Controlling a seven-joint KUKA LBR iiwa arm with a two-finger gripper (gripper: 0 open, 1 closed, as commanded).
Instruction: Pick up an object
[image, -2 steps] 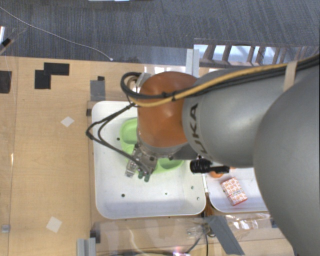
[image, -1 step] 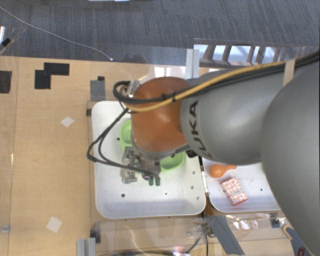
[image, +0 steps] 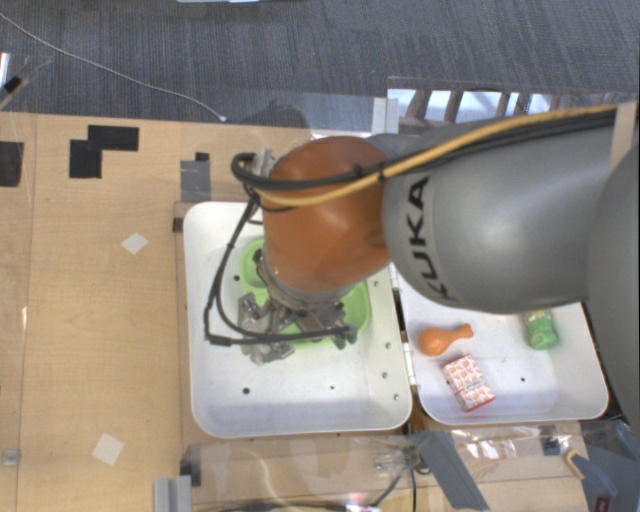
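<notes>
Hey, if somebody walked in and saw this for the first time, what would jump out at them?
The big grey arm with its orange band sweeps in from the right and hangs over the left bin, its gripper low above a bright green object. In the right bin lie an orange toy, a red-patterned packet and a small green item.

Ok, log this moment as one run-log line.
gripper low in left bin, over green object | grasp: cannot tell | right bin: orange object, red-white packet, green item
</notes>
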